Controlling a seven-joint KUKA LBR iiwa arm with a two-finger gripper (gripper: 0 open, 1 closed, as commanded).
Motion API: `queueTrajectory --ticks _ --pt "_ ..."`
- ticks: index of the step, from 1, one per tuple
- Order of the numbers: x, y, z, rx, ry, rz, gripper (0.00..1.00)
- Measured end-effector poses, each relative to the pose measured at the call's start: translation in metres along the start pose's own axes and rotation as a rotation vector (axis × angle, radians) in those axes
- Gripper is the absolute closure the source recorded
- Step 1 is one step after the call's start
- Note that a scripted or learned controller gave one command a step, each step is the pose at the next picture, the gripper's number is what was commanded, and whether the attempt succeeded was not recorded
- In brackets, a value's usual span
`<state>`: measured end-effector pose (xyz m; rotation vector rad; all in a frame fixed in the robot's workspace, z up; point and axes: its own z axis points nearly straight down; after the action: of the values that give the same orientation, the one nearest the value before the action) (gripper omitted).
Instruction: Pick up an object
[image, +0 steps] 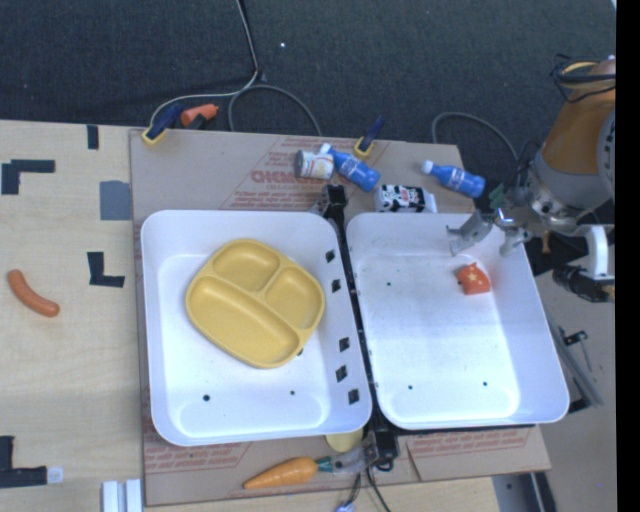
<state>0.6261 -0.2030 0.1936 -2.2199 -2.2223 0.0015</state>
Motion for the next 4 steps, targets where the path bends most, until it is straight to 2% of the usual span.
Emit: queueTrajectory --ticks 1,2,3,4 --pt "-0.022 -0.093 0.074 0.013 0.003 0.007 0.0" --pt "0.014 -0.016 0.11 -0.003 -0.002 -0.005 0.0" --pt "-0.021 0.038 0.086 -0.007 -0.003 -0.001 0.0" --pt "-0.02 0.042 0.109 0.004 0.0 -0.001 0.0"
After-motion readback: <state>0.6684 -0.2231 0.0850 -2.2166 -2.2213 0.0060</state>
